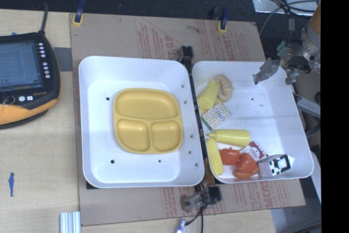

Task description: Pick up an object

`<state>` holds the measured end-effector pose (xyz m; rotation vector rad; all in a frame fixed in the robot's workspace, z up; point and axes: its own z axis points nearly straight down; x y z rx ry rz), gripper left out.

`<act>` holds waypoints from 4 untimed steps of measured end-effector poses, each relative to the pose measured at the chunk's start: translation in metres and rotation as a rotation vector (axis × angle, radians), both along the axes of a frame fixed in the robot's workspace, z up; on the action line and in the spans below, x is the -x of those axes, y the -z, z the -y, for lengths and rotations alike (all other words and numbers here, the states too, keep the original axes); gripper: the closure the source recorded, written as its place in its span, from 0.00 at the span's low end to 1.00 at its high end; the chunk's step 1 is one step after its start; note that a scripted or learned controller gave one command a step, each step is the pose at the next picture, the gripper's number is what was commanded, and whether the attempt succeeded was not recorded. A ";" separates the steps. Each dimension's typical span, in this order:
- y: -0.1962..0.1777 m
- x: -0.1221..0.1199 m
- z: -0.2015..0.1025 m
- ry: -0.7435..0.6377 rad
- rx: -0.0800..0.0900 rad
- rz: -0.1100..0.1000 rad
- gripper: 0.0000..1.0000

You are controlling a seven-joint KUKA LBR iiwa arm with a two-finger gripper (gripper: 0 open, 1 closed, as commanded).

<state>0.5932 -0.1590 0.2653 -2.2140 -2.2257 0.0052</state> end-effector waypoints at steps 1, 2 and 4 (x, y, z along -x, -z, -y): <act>0.121 0.031 -0.048 -0.002 0.000 -0.003 0.00; 0.136 0.118 0.054 0.002 0.000 0.001 0.00; 0.174 -0.054 -0.067 0.000 -0.001 -0.001 0.00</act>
